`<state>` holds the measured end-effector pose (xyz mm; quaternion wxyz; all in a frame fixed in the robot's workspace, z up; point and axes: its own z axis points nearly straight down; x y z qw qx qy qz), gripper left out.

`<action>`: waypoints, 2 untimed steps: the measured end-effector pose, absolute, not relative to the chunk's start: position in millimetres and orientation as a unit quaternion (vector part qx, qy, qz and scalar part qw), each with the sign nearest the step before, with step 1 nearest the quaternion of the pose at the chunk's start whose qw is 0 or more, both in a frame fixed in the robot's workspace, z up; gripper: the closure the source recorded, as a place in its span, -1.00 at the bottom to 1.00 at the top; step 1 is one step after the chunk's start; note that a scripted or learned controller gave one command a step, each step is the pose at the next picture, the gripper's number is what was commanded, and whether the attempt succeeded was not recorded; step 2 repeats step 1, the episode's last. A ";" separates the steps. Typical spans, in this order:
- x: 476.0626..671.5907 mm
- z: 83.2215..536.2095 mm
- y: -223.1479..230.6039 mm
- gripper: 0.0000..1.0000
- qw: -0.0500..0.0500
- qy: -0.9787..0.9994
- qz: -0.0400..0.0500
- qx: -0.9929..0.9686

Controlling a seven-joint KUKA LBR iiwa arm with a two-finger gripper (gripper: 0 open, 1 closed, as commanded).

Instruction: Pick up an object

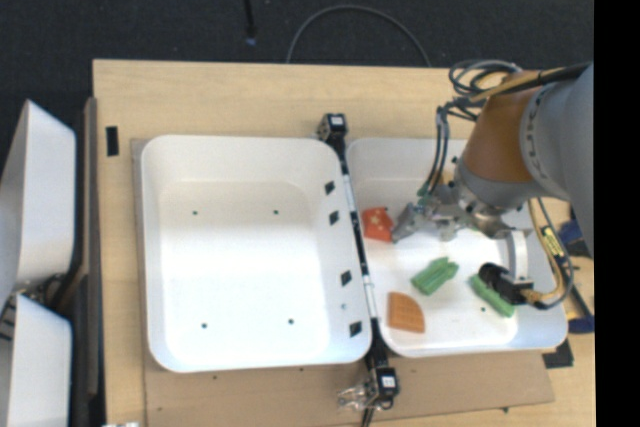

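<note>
Left bin (180, 175) bare white. Right bin (400, 155) holds a red-orange block (377, 224) by the divider, an orange wedge (406, 313), a green block (435, 275) and a second green piece (494, 295). Gripper (432, 215) sits just right of the red-orange block; cannot tell its opening or any hold. The block looks small, light and rigid; pinching across its flat sides should work.

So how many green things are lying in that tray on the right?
2. One green block lies mid-tray; the other green block sits near the right edge, beside the arm's black part. The arm could be hiding more.
</note>
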<state>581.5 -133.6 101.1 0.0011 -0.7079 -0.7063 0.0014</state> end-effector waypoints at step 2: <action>530.0 100.9 -127.4 -1.00 0.001 -0.707 0.001 -0.708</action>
